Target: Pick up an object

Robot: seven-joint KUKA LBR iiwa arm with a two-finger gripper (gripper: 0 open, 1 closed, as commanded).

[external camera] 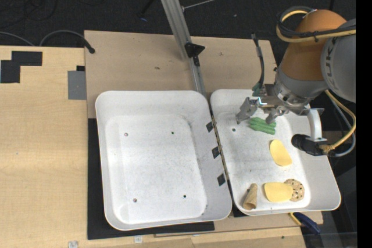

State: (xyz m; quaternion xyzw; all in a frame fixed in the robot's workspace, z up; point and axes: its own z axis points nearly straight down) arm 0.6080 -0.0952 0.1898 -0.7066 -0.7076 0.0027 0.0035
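My gripper [254,119] hangs over the far part of the right bin [325,197]; its two metal fingers are spread, so it stands open. A small green object [263,125] lies on the bin floor just below and between the fingertips, and nothing is gripped. Nearer the front lie a yellow oval piece [281,153], a second yellow piece [276,192], a brown speckled cookie [296,189] touching it, and a tan cone [250,196].
The left bin [116,103] adjoins the right one, with black clips [215,152] along the shared rim. A slanted metal rail [174,14] rises behind the bins. A black cable fitting [308,144] hangs from the arm over the right bin's right side.
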